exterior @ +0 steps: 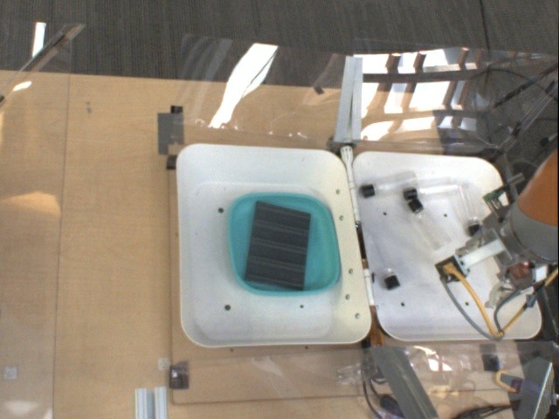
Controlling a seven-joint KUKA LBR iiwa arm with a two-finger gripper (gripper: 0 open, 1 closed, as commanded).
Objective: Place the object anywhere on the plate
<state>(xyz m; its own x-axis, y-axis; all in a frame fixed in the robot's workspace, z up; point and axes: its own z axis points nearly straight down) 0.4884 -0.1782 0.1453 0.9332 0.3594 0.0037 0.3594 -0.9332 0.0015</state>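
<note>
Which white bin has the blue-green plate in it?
The bin on the view's left, farther from the arm. It holds the teal plate with a dark ridged block on it; the other bin holds small black bits.

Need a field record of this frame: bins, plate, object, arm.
left bin: holds plate
plate: teal, mid-bin
block: dark, ribbed, lying flat on plate, inside its rim
right bin: three small black bits scattered
arm: over right bin's right side, apart from block
task state: block rests on plate
</note>
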